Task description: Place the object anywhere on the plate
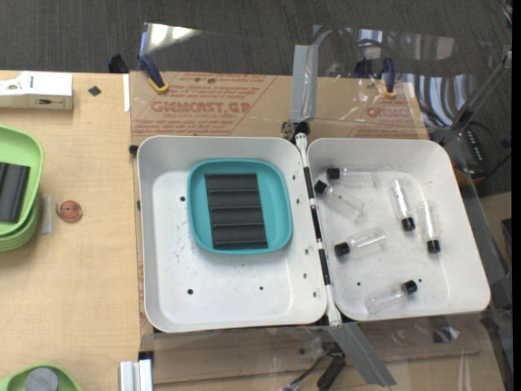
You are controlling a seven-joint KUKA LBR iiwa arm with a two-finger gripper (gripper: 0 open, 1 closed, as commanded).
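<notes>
We begin with the worktop (81,300), a light wooden surface that carries two shallow white bins side by side. The left bin (163,292) holds the teal plate (199,218), which lies flat toward the bin's far half and has a dark ribbed insert (236,212) in its middle. The right bin (464,292) holds the objects to be moved — several clear vials with black caps, scattered and lying on their sides. One vial (358,243) rests near the bin's centre; another vial (391,295) lies close to the near wall; two more (429,228) lie side by side toward the right wall.

We judge the task to be at its opening step: no vial is on the plate, and all lie apart from it across the seam between the bins. We cannot tell the state of the gripper.

The next move calls for a descent over one isolated vial, a grasp across its narrow body, then a carry leftward over the divider to the plate.
</notes>
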